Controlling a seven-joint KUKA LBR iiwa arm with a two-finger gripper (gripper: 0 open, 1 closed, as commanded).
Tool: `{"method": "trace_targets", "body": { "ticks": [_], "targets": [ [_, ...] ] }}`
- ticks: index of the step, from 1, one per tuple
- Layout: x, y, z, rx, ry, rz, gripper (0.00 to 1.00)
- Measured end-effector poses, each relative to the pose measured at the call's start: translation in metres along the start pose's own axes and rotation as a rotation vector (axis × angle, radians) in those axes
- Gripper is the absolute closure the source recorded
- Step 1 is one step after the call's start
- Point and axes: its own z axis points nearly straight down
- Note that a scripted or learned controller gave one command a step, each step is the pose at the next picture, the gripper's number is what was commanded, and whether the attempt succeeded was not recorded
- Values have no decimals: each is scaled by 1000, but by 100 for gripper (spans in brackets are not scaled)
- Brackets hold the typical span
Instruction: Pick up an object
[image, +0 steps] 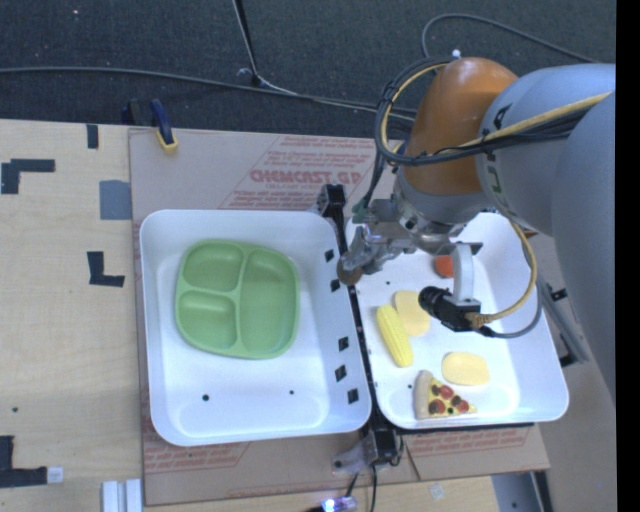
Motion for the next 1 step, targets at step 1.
{"method": "trace_targets", "body": {
  "ticks": [1],
  "targets": [
    [52,-17,14,2,-1,1,100]
  ]
}}
